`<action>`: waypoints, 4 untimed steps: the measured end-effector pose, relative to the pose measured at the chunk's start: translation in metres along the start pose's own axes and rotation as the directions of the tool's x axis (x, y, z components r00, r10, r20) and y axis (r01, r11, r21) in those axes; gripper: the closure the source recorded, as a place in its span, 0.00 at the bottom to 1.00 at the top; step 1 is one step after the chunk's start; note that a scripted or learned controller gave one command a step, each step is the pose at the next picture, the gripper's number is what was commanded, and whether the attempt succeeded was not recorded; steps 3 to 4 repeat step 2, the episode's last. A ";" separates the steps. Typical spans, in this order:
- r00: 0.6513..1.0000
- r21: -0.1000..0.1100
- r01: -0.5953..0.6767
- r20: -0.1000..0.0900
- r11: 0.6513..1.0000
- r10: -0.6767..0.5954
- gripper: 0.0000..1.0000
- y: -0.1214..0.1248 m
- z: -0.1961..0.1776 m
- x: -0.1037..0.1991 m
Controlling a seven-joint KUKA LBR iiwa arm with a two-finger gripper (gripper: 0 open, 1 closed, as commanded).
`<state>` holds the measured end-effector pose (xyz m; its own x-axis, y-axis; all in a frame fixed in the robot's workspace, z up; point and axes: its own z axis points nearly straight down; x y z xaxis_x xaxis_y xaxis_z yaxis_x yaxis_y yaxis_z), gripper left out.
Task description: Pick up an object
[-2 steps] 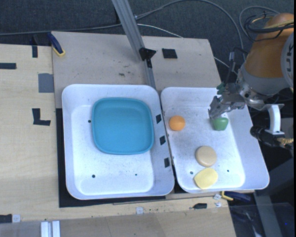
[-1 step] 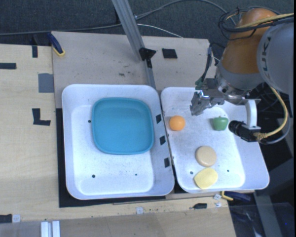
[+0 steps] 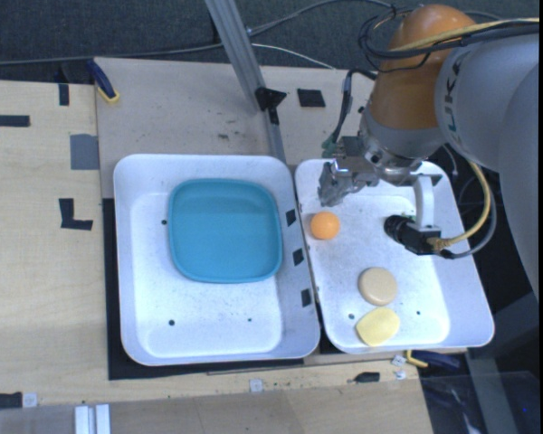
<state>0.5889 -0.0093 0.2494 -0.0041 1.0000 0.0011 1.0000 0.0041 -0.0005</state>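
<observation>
In the right bin lie a small orange ball near its left wall, a tan round disc and a pale yellow lump toward the front. My gripper hangs over the bin's back left corner, just above and behind the orange ball. Nothing shows between its fingers. The grey arm with its orange band comes in from the upper right and hides the bin's back part.
The left bin holds a blue square plate. A slanted metal pole stands behind the bins. A black cable fitting hangs over the right bin near the ball. Dark tape marks dot the bench on the left.
</observation>
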 end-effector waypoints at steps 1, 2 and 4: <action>1.000 0.001 -0.001 0.001 1.000 0.001 1.00 0.001 0.014 0.049; 1.000 0.000 -0.001 0.000 1.000 0.001 1.00 0.011 0.007 0.103; 1.000 0.000 -0.001 0.000 1.000 0.001 1.00 0.011 0.007 0.103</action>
